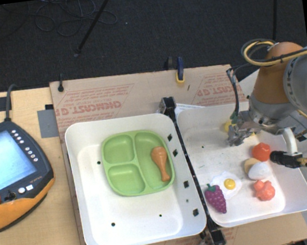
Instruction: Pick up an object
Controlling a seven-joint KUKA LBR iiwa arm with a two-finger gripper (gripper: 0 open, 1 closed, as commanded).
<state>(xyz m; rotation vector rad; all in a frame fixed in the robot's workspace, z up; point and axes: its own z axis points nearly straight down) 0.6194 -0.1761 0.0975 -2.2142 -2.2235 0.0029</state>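
Toy food sits in right bin [301, 206]; gripper [235, 134] above its floor, finger state unclear.

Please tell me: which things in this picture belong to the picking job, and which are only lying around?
For the job:
gripper
grapes
fried egg
tomato
strawberry
right bin

Only lying around:
green plate with chicken leg in left bin
control tablet
blue clamp
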